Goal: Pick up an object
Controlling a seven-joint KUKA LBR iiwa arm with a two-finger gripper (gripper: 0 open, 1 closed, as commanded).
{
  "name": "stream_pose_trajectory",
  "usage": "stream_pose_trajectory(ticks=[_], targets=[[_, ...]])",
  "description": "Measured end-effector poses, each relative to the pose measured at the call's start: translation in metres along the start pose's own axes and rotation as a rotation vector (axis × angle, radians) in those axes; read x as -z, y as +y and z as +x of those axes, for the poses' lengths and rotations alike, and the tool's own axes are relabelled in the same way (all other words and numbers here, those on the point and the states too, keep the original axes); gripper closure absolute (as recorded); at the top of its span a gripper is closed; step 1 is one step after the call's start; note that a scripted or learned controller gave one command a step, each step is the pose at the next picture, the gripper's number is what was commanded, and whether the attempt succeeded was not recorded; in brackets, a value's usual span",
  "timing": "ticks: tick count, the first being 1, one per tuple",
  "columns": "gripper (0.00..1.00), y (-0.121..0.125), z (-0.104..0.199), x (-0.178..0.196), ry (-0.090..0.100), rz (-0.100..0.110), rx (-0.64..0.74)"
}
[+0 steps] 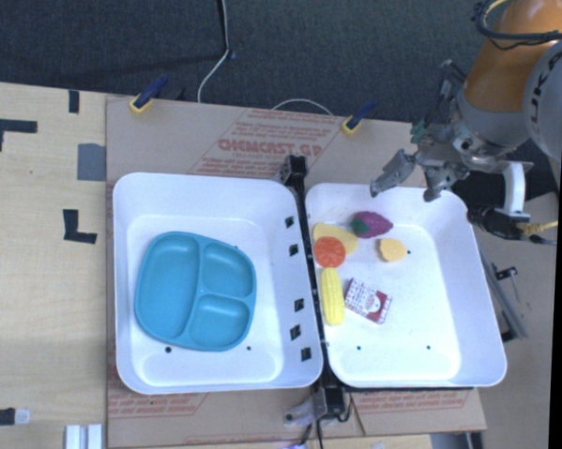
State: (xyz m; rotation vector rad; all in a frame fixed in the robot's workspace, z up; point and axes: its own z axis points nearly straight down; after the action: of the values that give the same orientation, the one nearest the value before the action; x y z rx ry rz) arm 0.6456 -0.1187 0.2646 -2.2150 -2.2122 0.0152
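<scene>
- The grey two-finger gripper (pixel 415 184) hangs over the back rim of the right shallow white bin (pixel 462 364), its fingers spread apart with nothing between them.
- The candidates lie in that bin's left half: a purple toy vegetable (pixel 371 223), a small yellow rounded piece (pixel 392 250), a red-orange disc (pixel 331 252), a yellow corn cob (pixel 332 296) and a red-and-white packet (pixel 367 300).
- The blue divided plate (pixel 196 290) sits alone in the left bin.
- This looks like the approach step: no object is grasped yet.
- Next, the arm would need to come forward over one piece, likely the purple one nearest, and descend.

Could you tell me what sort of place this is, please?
Likely a robotics lab bench: a grey and orange robot arm reaches over two shallow white plastic bins, clamped cardboard sheet beneath, plastic toy food inside.
</scene>
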Motion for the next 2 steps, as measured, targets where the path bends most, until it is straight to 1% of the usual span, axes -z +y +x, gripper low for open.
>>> stream_pose_trajectory(ticks=[1,2], targets=[[0.0,0.002,0.0,0.009,-0.002,-0.013,0.003],[0.0,-0.001,-0.004,-0.055,-0.001,-0.007,0.001]])
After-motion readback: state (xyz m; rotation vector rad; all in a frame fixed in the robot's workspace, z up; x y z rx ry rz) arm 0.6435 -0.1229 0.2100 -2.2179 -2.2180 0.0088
